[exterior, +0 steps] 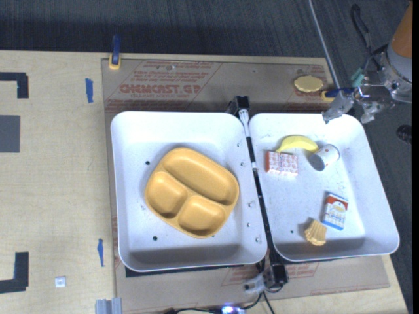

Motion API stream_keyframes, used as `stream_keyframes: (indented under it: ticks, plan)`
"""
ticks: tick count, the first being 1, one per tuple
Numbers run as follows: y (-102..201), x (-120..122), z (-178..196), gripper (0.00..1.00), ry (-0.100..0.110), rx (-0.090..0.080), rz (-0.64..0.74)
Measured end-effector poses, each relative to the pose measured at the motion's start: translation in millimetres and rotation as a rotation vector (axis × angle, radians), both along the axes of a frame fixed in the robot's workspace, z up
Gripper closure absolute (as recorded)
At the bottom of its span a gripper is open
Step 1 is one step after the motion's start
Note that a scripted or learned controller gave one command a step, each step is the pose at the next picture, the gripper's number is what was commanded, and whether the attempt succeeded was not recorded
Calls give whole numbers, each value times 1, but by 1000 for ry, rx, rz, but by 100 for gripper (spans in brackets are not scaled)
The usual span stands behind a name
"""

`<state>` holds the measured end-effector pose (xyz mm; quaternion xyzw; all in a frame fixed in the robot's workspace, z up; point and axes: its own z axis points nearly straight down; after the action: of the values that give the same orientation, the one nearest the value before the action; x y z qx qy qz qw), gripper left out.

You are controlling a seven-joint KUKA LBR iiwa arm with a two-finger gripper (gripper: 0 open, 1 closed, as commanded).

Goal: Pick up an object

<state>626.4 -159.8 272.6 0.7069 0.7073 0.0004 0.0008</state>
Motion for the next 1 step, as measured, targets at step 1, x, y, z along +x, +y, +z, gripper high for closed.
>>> stream_keyframes:
  ticks: [1]
  plan:
    - [26, -63, -145, 0, 3, 1, -1]
